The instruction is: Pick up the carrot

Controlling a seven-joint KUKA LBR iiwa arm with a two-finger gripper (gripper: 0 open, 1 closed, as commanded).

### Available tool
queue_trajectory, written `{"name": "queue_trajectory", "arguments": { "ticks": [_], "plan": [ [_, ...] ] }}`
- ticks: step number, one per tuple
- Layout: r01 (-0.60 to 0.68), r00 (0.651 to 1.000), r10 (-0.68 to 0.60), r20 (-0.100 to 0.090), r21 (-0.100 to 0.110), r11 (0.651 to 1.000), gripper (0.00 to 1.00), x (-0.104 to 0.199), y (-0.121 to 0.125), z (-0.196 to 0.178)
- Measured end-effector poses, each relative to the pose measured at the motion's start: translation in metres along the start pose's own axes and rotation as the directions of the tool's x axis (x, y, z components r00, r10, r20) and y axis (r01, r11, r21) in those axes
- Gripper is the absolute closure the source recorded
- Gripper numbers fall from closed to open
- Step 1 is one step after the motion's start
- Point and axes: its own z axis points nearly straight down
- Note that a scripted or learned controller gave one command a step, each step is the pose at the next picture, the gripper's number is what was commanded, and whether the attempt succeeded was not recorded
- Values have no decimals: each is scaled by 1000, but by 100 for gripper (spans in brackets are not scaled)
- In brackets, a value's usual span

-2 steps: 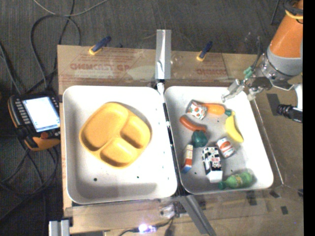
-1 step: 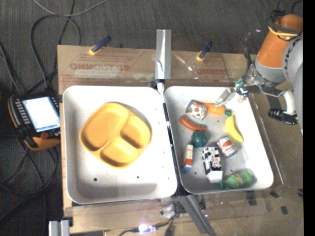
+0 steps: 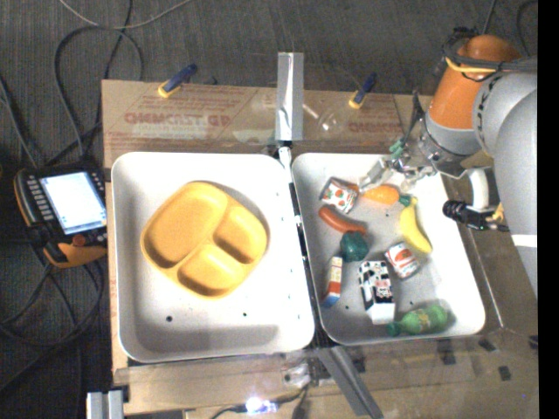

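Rightward, bin of toys, carrot (perhaps touching gripper), banana.

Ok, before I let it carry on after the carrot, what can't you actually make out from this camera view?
- Gripper: its fingers blur into the carrot; open, shut or gripping cannot be told.
- Carrot: its upper edge sits under the gripper, so contact is unclear.
- Labels on the small can and milk carton: too small to read.
- Arm: cut off by the right edge.

Carrot in right bin, left of banana.
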Motion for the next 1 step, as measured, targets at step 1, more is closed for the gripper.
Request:
{"name": "queue_trajectory", "arguments": {
  "ticks": [1],
  "plan": [
    [11,1000,-11,4,-3,1000,0,-3,1,28]
  ]
}}
